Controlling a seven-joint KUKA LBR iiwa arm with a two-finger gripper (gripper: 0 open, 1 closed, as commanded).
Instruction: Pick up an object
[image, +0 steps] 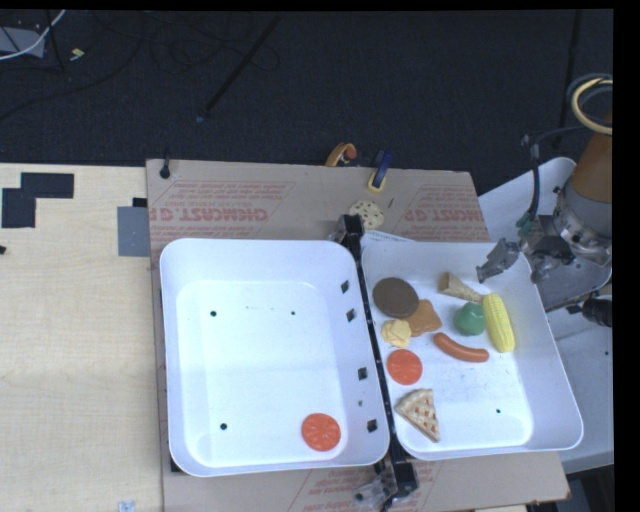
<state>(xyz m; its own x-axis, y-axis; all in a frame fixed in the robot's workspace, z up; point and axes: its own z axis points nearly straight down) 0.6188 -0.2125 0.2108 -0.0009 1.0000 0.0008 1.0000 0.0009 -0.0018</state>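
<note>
**Mia:** How many toys are there?

**Ben:** I count nine; one orange tomato slice (321, 432) lies alone in the left bin (190, 300), near its front edge; the right bin (550, 420) has eight; a brown patty (396, 297), a yellow lump (397, 333), an orange-brown piece (425, 317), a pale wedge (460, 289), a green ball (469, 319), a corn cob (498, 322), a sausage (461, 348), a second orange slice (404, 367), and a pizza slice (419, 413); wait, that makes ten in all.

**Mia:** What do they look like?

**Ben:** Smooth and shiny, like plastic; the two slices and the patty are round and flat; the corn is long and bumpy; the sausage is long and a bit bent; the pizza is a triangle with dots.

**Mia:** And the hand?

**Ben:** The gripper (515, 256) hangs over the back right side of the right bin, near the pale wedge and the corn; its fingers look spread apart with nothing between them.

**Mia:** What is under the bins?

**Ben:** Both bins are white and shallow, side by side, touching; they sit on brown cardboard (250, 205) with red print; a small spotted cookie (367, 213) lies on it behind them; to the left is a pale wooden bench (70, 340); behind is dark floor (300, 80) with cables.
</note>
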